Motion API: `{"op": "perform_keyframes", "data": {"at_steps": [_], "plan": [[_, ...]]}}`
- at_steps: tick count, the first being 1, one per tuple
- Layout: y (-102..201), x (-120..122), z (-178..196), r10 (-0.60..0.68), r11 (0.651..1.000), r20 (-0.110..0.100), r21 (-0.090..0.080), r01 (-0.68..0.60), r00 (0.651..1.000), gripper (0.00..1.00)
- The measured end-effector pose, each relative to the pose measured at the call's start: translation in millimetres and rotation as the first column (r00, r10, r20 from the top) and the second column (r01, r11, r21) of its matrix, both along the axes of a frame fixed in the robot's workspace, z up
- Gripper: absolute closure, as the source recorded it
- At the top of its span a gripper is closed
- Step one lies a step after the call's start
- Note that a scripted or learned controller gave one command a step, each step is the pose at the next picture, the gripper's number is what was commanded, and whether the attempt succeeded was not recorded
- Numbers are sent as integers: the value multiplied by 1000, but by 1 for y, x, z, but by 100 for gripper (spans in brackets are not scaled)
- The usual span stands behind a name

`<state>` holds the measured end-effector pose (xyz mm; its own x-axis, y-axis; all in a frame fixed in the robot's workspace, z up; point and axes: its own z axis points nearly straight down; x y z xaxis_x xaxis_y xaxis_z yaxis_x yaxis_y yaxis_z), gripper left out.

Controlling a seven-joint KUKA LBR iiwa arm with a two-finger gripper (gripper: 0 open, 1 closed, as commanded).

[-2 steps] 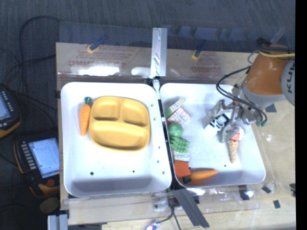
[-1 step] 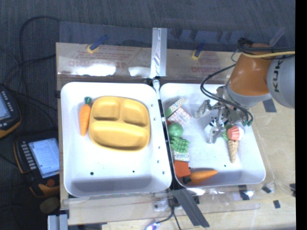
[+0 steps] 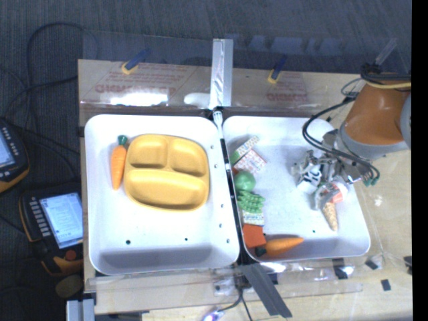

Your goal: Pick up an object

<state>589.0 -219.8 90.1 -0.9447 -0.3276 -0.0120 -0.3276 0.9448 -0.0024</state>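
Metal-grey and cluttered with cable, the gripper [image 3: 319, 179] sits low in the right bin [image 3: 287, 134], close over a small cone [image 3: 330, 212] with a red-and-white bit at its top; whether it is wide, narrow or holding anything I cannot tell. If it closes off-centre the tapered cone would likely squirt out sideways, or roll toward the bin's right wall where a second try is awkward. Further left, the carrot [image 3: 284, 245], the green peas [image 3: 249, 199] and a packet [image 3: 249, 156] lie bunched along the divider, well apart from it.
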Motion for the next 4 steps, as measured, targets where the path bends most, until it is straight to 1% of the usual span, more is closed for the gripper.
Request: {"op": "perform_keyframes", "data": {"at_steps": [1,2,3,4], "plan": [[47,10,0,-143,990,2,-2,143,990,0],[-1,-7,0,-279,960,2,2,279,960,0],[47,12,0,-159,987,3,-4,159,987,0],[47,13,11,-158,987,6,-6,158,987,100]]}}
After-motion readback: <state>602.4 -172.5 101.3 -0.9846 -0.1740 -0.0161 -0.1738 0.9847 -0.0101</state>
